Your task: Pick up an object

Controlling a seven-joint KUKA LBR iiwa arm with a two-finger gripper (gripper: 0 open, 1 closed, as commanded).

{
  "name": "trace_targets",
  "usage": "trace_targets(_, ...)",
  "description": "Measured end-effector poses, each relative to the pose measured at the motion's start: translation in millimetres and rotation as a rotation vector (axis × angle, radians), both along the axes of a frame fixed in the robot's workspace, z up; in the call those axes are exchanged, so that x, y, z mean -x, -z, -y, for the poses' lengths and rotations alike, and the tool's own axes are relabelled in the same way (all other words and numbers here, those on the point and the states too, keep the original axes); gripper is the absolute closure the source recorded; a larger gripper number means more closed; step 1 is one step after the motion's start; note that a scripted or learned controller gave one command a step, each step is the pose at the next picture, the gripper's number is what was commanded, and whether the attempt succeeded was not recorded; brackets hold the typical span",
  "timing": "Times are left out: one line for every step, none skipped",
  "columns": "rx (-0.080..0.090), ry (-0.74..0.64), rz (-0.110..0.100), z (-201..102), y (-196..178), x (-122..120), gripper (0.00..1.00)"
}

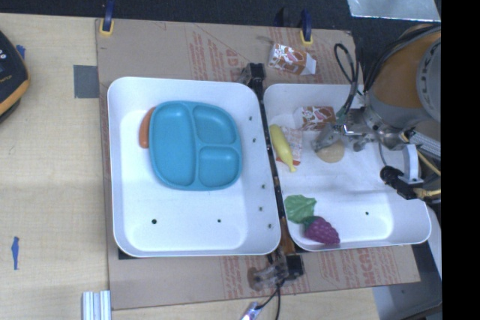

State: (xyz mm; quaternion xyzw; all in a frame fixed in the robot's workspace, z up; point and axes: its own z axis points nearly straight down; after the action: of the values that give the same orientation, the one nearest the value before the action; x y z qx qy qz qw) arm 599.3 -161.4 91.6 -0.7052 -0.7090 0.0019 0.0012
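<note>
We log the gripper low in the right bin, near its back edge, approx midway along. Metal fingers sit right over a small tan round item, poss. a potato or bun; can't tell if fingers are released or clenched, nor if anything sits between them. Grey arm w/ orange band comes in over the bin's right edge.

Other items in the right bin: a snack packet w/ red print just behind the gripper, near the back edge; a banana along the left edge, lying lengthwise, w/ a clear wrapper beside it. Toward the front left corner we note a green leaf piece and a purple grape bunch, touching or nearly so.

Left bin: blue divided plate in the back half, three compartments, face up. An orange-red hot dog shows at the plate's left rim, partly under it.

Outside the bins, on the cardboard sheet, a second snack packet lies behind the right bin's back left corner.
</note>
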Motion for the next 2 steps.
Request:
trace_targets(0.004,-0.003,0.008,2.2,-15.6,-3.2,1.00)
trace_targets(0.004,-0.003,0.006,2.4,-14.5,-2.4,0.00)
